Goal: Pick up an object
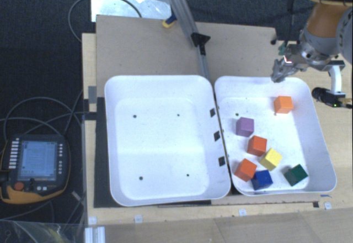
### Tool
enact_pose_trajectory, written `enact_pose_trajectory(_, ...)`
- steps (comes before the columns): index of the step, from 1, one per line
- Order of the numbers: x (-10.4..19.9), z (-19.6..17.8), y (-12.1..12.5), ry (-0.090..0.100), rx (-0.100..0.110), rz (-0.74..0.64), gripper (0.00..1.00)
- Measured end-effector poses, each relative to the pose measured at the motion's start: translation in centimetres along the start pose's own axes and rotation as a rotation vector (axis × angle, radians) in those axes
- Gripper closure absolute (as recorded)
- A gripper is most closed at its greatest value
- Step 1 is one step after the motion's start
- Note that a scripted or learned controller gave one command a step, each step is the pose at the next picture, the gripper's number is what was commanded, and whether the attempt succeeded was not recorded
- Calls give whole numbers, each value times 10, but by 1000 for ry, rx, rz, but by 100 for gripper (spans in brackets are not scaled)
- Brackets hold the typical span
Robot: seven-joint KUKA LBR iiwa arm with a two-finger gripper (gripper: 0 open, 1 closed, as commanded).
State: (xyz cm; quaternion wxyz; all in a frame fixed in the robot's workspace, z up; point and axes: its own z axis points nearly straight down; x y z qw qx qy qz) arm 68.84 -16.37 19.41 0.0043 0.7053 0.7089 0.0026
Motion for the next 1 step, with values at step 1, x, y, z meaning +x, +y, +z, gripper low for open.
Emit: enact_pose_trajectory(1, 0, -40, 2, 0, 1, 0, 100)
